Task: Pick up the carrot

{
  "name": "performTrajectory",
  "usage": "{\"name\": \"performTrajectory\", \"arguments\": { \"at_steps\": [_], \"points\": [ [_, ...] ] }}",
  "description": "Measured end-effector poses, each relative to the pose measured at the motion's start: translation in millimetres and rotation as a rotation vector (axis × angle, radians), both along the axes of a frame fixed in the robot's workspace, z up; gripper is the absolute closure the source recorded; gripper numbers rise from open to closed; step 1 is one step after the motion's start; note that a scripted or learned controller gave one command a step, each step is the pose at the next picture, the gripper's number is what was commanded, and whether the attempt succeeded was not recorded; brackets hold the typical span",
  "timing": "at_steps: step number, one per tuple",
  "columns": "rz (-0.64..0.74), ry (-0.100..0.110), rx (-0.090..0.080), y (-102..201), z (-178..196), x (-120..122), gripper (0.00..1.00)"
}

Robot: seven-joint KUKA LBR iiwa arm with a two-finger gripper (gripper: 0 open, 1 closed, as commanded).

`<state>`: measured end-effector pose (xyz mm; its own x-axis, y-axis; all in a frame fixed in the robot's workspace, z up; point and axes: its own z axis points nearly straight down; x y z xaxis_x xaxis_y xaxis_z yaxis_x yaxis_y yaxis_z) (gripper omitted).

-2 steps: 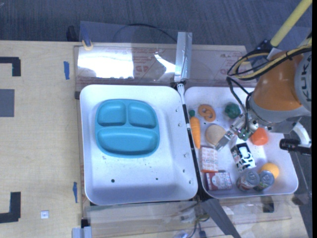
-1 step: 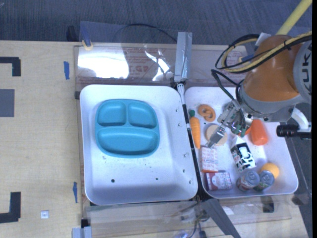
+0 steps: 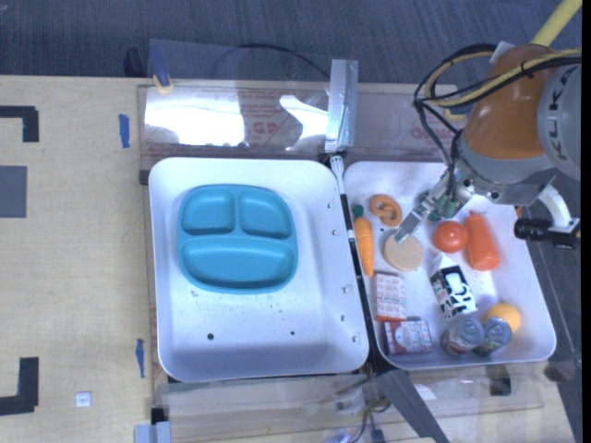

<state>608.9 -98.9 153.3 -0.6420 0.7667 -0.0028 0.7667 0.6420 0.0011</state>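
The carrot (image 3: 365, 245) is a slim orange piece with a green top, lying lengthwise against the left wall of the right bin (image 3: 540, 335). My gripper (image 3: 409, 224) hangs over the upper middle of that bin, to the right of the carrot and apart from it. It points down-left, between a brown pretzel (image 3: 384, 209) and a round tan cookie (image 3: 404, 253), and its tip reaches the cookie's top edge. Nothing shows in its grasp.
A red tomato (image 3: 451, 236) and an orange-red sausage-shaped piece (image 3: 481, 242) lie under the wrist. A black-and-white carton (image 3: 452, 292), red-white packets (image 3: 390, 295), cans (image 3: 466, 335) and a yellow fruit (image 3: 504, 317) fill the bin's near part. The left bin (image 3: 175, 340) holds a blue divided plate (image 3: 238, 236).
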Motion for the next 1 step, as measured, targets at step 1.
{"name": "performTrajectory", "arguments": {
  "at_steps": [1],
  "points": [
    [0.251,-0.007,-0.003,-34.0,82.3,-7.7,0.0]
  ]
}}
